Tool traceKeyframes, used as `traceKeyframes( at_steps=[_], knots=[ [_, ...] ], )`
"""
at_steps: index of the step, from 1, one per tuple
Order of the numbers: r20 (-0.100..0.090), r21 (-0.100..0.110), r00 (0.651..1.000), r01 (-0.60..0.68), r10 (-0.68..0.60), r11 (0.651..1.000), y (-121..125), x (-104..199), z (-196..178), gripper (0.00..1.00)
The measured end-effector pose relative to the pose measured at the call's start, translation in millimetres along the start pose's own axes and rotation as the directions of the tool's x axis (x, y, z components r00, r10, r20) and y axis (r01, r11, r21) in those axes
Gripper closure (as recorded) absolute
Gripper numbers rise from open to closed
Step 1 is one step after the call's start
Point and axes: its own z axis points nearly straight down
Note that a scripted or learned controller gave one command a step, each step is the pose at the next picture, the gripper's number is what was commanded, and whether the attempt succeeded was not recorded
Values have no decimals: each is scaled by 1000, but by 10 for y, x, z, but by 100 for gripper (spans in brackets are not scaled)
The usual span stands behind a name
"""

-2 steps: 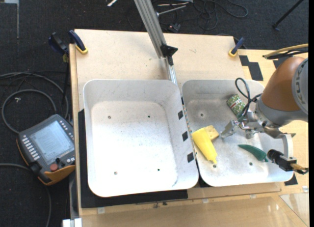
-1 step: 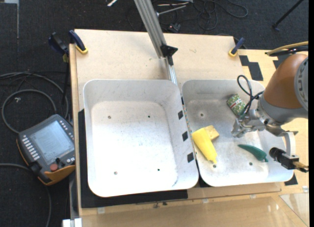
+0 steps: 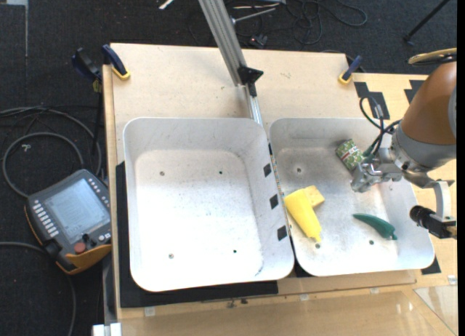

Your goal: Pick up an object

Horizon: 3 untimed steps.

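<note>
In the right bin (image 3: 341,258), a yellow banana-like object (image 3: 304,211) lies near the left wall. A small green-patterned can (image 3: 349,153) rests toward the back, and a dark green pepper-shaped object (image 3: 375,225) lies near the front right. My gripper (image 3: 363,180) hangs over the bin just below and right of the green can, between it and the dark green object. No object shows between its metal fingers.
The left bin (image 3: 192,204) sits beside the right one. A slanted metal pole (image 3: 221,25) rises from the back of the bench. Yellow clamps (image 3: 118,71) hold the board corners. A teach pendant (image 3: 69,218) lies on the floor at left.
</note>
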Motion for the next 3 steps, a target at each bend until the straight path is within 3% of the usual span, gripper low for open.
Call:
traceKeyframes(
  at_steps=[2,3],
  knots=[
    [1,-2,1000,2,-2,1000,120,76,-1132,100],
    [0,1,1000,1,-1,1000,131,77,-1315,100]
  ],
)
